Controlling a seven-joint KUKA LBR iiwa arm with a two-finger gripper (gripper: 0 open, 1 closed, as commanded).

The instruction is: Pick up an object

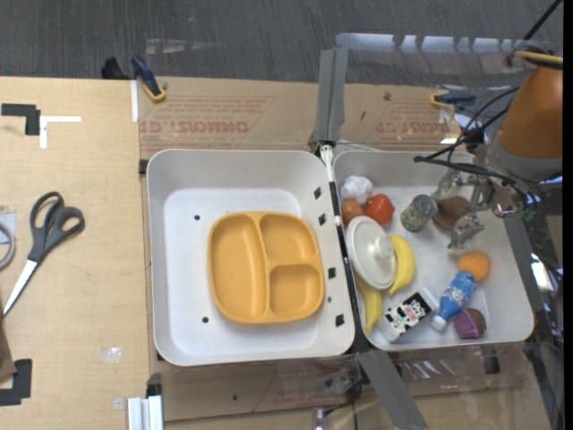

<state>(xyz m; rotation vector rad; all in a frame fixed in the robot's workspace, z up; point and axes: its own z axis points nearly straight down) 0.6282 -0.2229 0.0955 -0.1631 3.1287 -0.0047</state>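
The hand hovers just above the orange ball; whether its grip is apart I cannot tell.

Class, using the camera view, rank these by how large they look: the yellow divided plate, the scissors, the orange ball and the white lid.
1. yellow divided plate
2. scissors
3. white lid
4. orange ball
The scissors are longer than the lid but thin, so their order is unsure.

Small toys clutter the right bin.
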